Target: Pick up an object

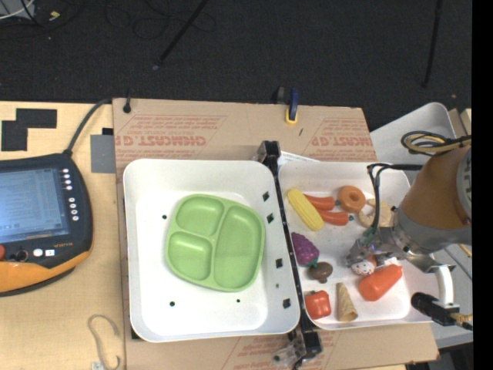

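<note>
- Pick not made yet, by the look of it: every toy lies on the floor of the right-hand white plastic bin (420,314).
- Nearest us, a red plastic tomato (318,304) and a tan ice-cream cone (347,302); just beyond, a fat orange plastic carrot (380,281).
- Gripper (367,254) is down low by a small white speckled toy (360,267), beside the carrot; whether it is spread or pinching, I cannot tell.
- Grey arm with orange band (437,199) leans in over the bin's right side, wrist dipped left.
- Farther back: yellow corn cob (305,209), red chilli (330,216), orange doughnut (352,199), all untouched.
</note>
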`<state>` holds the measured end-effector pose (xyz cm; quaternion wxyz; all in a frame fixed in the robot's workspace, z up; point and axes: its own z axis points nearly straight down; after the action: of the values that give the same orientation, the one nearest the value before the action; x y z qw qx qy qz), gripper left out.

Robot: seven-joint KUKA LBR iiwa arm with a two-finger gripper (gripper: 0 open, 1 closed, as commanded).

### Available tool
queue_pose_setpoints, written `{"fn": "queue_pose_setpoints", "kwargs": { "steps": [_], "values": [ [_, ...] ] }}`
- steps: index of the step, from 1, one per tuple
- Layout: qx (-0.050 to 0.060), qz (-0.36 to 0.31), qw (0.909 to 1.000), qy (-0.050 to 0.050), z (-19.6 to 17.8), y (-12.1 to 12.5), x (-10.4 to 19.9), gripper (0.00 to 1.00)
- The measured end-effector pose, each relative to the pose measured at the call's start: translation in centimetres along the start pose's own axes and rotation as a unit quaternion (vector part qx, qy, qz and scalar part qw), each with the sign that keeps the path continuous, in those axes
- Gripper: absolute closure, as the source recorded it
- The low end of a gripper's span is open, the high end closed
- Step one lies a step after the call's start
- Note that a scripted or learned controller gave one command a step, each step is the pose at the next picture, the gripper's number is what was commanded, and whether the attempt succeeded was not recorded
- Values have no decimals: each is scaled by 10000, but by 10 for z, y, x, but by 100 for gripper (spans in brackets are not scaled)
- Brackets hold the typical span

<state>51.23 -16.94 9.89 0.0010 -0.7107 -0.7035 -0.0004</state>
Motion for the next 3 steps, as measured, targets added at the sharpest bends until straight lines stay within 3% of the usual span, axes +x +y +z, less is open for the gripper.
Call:
{"fn": "queue_pose_setpoints", "kwargs": {
  "steps": [3],
  "values": [
    [-18, -53, 10000, -13, -131, -3, 2, 100]
  ]
}}
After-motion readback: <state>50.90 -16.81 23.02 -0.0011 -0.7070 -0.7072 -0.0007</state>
